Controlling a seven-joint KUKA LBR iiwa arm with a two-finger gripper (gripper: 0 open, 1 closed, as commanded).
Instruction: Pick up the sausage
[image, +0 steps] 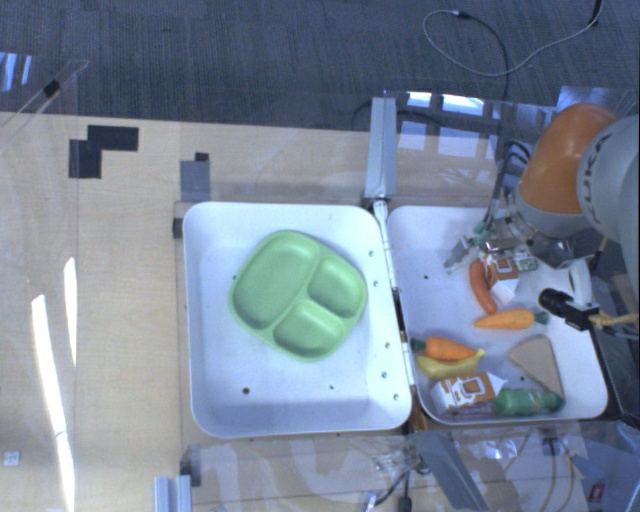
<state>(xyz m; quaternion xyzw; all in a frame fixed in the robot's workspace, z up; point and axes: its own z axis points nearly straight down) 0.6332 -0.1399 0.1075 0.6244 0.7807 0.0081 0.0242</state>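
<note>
You see the gripper (462, 255) open just above the sausage (482, 287), so nothing is picked up yet

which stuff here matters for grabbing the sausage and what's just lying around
For the job:
sausage
gripper
right bin

Lying about:
green plate
left bin
carrot
carton
green bottle
bread slice

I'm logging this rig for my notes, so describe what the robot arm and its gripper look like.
The arm has rounded grey housing with a broad orange band above the wrist. Below that, the gripper is a small dark metal assembly ending in slim silvery fingers. Dark cables run along the wrist beside it.
</note>
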